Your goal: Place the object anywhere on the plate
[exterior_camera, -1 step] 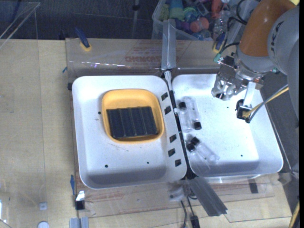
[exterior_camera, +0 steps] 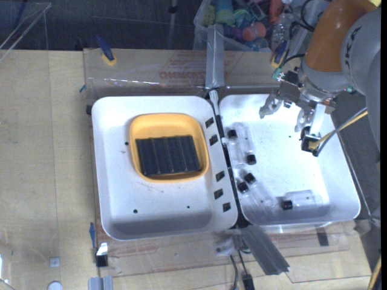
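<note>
While the arm is hanging over the far side of the bench, the left bin (exterior_camera: 109, 216) is sitting with a yellow plate (exterior_camera: 140, 125) lying near its middle, a little toward the back wall. A dark ribbed rectangular object (exterior_camera: 167, 154) is lying flat on that plate, filling most of the plate's floor and running close to the front rim; it is resting on the plate and touching nothing else. Small dark specks are showing on the white floor of this bin, in front of the plate.

Along the divider where the two bins are meeting, a row of small black tabs (exterior_camera: 218, 176) is running from back to front. Just past it, in the right bin (exterior_camera: 338, 180), several clear plastic pieces with black ends (exterior_camera: 243, 156) are lying near the left wall, and another clear piece (exterior_camera: 297, 200) is lying near the front right corner, well apart from the plate.

Over the back of the right bin the gripper (exterior_camera: 285, 112) is hovering, its two fingers (exterior_camera: 269, 107) spread wide with nothing between them. Above it the orange band (exterior_camera: 331, 26) of the grey arm is curving in from the right. Behind the bins a clear tub of colourful toys (exterior_camera: 248, 11) is standing.
</note>
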`<move>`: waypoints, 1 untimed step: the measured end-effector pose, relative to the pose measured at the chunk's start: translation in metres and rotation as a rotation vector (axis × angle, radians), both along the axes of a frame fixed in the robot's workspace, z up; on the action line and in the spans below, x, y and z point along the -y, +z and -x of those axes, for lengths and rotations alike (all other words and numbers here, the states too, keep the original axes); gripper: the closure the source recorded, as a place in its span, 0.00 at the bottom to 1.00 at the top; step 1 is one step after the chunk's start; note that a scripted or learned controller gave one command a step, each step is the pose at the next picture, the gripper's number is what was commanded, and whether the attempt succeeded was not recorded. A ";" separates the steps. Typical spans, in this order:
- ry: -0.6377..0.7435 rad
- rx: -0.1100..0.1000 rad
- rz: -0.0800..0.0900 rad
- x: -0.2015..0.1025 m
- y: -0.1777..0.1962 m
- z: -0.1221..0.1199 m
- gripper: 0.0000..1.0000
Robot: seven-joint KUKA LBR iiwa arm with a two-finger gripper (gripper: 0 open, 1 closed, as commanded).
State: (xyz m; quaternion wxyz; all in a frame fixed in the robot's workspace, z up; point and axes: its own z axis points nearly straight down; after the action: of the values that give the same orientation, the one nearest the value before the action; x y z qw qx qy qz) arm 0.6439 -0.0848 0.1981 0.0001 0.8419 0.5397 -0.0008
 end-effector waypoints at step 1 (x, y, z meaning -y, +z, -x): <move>0.226 0.004 0.001 0.059 0.023 -0.023 0.00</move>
State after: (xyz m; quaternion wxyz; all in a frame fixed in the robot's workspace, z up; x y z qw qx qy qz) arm 0.6671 -0.1440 0.2213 0.0015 0.7755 0.6313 0.0005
